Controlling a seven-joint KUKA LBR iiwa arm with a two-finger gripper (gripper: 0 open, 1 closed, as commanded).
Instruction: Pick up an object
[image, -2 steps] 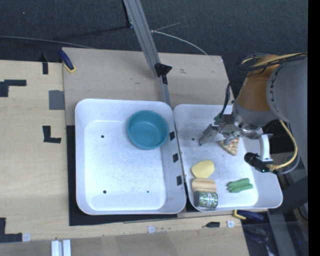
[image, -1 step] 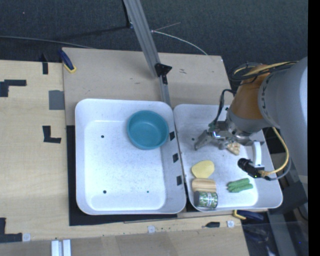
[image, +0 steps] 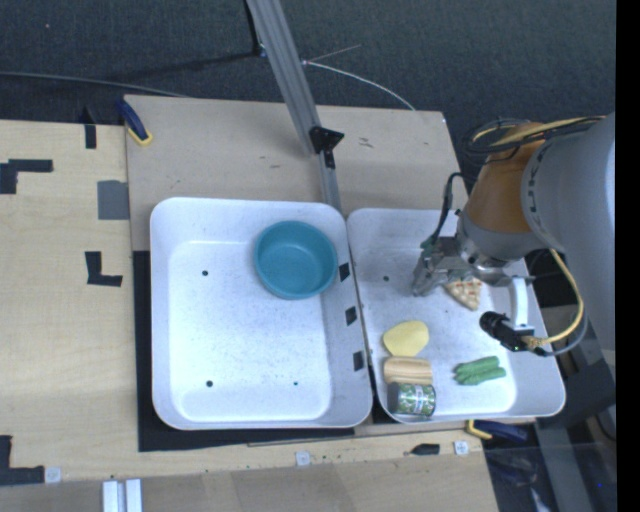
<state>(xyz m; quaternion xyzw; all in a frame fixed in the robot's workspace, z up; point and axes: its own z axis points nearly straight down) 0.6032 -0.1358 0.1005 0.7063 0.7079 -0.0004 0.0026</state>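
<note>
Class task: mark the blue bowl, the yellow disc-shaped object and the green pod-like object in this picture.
blue bowl (image: 294, 258), camera view, on its inside bottom.
yellow disc-shaped object (image: 406, 337), camera view, on its top face.
green pod-like object (image: 479, 371), camera view, on its middle.

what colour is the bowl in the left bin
Teal blue. The bowl sits near the left bin's far right corner, clear in the camera view.

A robotics lab: plywood bench (image: 60, 300) with tape marks, two white bins (image: 170, 300), cabled arm (image: 560, 190).
</note>
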